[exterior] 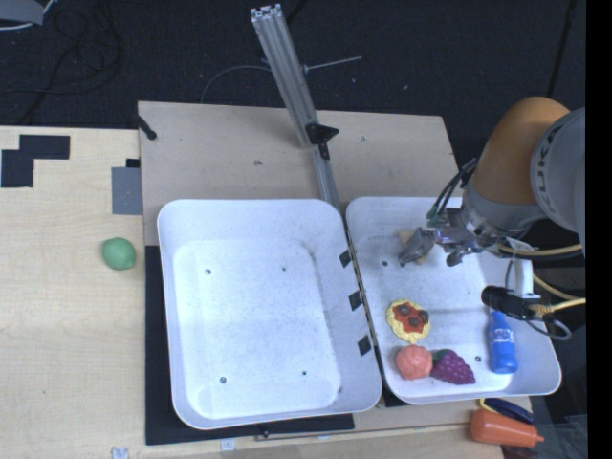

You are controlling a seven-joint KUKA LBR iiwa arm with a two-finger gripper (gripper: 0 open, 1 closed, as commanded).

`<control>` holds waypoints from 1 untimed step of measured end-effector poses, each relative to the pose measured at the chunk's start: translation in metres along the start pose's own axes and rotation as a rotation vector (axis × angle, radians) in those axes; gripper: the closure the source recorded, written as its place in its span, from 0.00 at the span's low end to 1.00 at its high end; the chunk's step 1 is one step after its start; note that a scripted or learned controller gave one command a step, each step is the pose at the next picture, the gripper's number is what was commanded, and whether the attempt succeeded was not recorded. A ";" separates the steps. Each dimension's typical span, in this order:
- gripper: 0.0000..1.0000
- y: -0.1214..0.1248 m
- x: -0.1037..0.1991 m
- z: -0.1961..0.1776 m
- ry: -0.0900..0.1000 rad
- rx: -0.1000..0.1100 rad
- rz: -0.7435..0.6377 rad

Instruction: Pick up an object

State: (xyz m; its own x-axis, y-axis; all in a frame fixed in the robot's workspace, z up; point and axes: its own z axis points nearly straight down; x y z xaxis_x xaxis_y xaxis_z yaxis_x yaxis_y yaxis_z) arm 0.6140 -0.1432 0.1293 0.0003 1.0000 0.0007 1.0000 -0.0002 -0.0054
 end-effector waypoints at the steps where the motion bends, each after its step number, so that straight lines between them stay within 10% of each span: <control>1: 1.00 0.001 -0.001 -0.013 -0.001 -0.005 0.002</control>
State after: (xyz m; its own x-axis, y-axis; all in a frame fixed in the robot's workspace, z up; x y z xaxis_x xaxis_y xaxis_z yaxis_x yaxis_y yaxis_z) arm 0.6152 -0.1444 0.1425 0.0019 1.0000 -0.0001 1.0000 -0.0019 -0.0002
